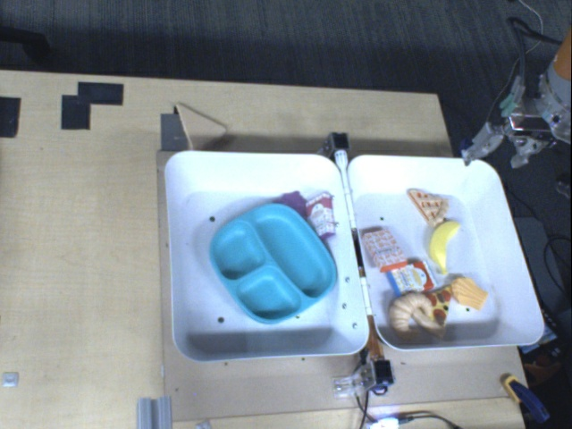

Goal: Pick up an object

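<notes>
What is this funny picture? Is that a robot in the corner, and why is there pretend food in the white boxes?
Yes! The camera looks down from above a bench. The robot's gripper, its hand, hangs at the top right, just off the right bin, holding nothing. That bin has toy food: a waffle, a banana, a croissant and small packets. The left bin holds a blue divided plate with a small packet beside it. The robot's job is to pick one thing up.
</notes>
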